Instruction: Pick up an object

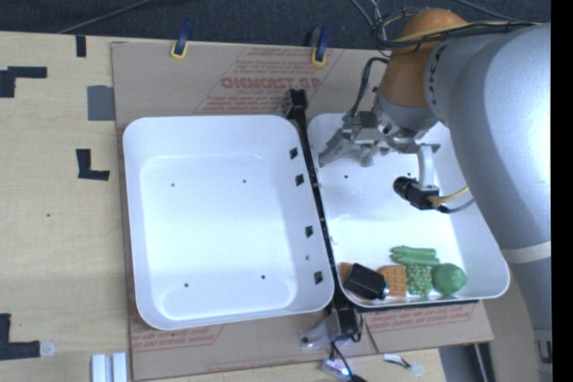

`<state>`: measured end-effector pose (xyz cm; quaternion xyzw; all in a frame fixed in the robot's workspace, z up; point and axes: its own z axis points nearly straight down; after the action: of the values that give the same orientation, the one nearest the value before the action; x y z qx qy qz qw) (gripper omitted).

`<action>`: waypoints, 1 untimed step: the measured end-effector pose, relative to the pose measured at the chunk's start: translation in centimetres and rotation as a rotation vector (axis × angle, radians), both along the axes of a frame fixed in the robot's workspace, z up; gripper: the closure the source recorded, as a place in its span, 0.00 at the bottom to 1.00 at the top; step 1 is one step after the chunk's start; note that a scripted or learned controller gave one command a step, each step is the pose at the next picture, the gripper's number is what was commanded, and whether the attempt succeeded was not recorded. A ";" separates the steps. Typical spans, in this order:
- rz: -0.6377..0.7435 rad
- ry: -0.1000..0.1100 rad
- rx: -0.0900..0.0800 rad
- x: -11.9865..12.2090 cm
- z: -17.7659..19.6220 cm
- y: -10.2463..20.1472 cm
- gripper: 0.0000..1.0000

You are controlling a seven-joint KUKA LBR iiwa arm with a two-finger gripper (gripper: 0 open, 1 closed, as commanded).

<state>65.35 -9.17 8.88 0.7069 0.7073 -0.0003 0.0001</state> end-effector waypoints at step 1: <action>-0.002 0.001 0.000 -10.2 1.0 0.0 0.00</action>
<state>55.11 -9.16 9.89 0.7076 0.7066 -0.0006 -0.0006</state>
